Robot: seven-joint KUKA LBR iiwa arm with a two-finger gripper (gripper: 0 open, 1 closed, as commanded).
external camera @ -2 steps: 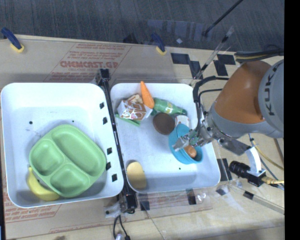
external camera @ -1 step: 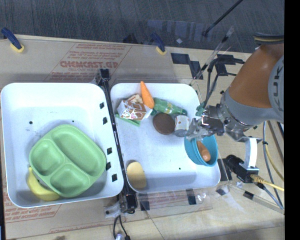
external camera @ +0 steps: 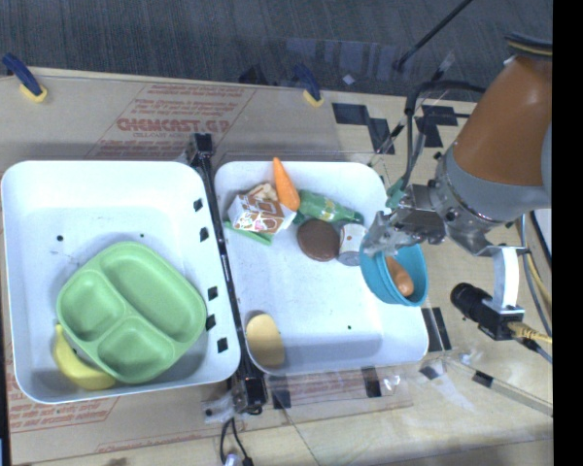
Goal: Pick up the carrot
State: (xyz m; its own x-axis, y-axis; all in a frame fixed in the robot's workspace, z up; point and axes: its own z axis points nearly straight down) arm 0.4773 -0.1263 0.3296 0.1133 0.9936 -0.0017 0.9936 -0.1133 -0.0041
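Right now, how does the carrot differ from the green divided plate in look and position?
The carrot is orange, thin and tapered; the green divided plate is broad, with three compartments. The carrot lies in the right bin near its far wall, against a small snack carton; the plate sits in the left bin, tilted over a yellow object. Both lie apart from the gripper.

yellow item (external camera: 78, 369) half hidden under green tray (external camera: 131, 309)
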